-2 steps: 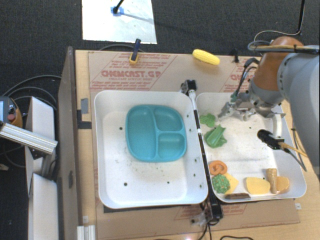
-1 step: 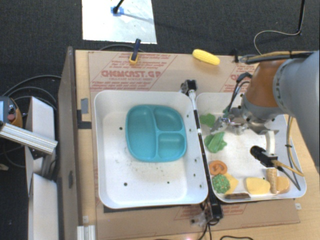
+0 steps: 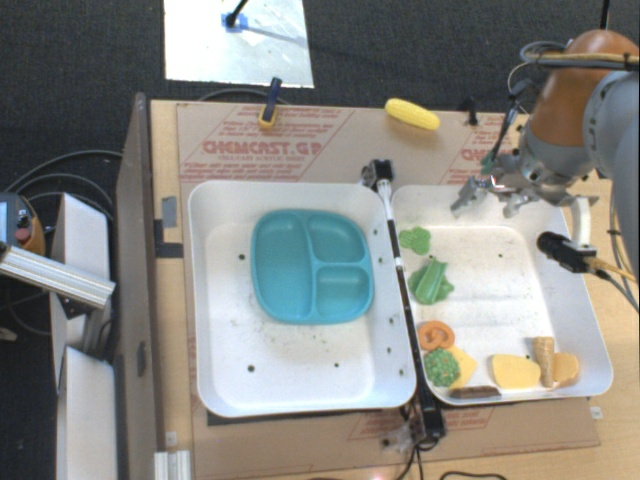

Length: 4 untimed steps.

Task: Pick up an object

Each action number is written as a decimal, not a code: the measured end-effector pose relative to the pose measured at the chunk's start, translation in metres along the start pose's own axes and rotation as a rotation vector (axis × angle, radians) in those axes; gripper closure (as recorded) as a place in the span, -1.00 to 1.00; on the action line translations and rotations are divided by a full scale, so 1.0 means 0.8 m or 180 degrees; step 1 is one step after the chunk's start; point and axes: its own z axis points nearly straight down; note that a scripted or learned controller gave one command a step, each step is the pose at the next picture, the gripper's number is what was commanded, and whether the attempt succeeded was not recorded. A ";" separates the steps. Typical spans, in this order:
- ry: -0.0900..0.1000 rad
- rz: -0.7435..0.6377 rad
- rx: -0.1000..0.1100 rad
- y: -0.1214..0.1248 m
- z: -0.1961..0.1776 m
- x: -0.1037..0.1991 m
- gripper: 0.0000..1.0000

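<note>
My gripper (image 3: pixel 490 202) hangs over the back edge of the right bin (image 3: pixel 530 258), its two fingers spread apart and open with nothing between them. Below and to its left in that bin lie a small green leafy piece (image 3: pixel 414 239) and a green pepper-like piece (image 3: pixel 430 281). Along the bin's front edge sit an orange ring (image 3: pixel 435 335), a green broccoli (image 3: pixel 441 368), a yellow wedge (image 3: pixel 515 371) and a tan piece (image 3: pixel 553 363).
The left bin (image 3: pixel 225 298) holds a teal divided plate (image 3: pixel 310 266). A yellow corn-like toy (image 3: pixel 412 114) and a yellow-handled tool (image 3: pixel 269 108) lie on the cardboard behind the bins. A black clamp bar (image 3: pixel 395 258) runs between the bins.
</note>
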 end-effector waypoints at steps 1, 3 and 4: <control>0.0022 -0.0005 0.0058 -0.048 0.102 0.059 -1.00; 0.0000 0.0000 0.0003 0.006 0.025 0.006 -1.00; 0.0021 0.0003 0.0058 -0.066 0.095 0.062 -1.00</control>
